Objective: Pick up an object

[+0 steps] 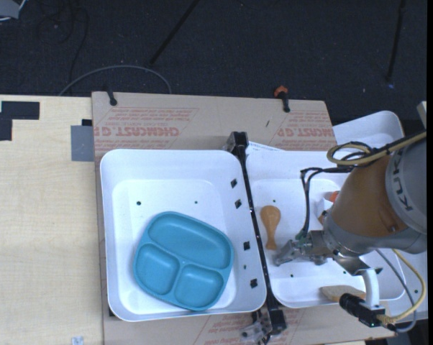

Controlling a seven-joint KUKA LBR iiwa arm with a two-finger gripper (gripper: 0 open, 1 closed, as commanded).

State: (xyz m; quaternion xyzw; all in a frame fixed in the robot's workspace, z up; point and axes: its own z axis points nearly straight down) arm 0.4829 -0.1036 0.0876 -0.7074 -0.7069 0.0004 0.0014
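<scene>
Here we see the desk [37,228] with two white bins. The left bin [123,175] holds a blue tray [182,259]. In the right bin [292,297], the fingers [287,252] hang just beside a wooden spoon [271,223]; we cannot tell how wide they are.

Two white bins are sitting side by side on a cardboard sheet [202,124] printed with red lettering, the left bin [123,167] touching the right bin [288,297] along a black divider [249,221]. The pale wooden bench [37,228] is stretching away to the left. Dark carpet [202,34] and loose cables [116,70] are lying at the far side.
</scene>
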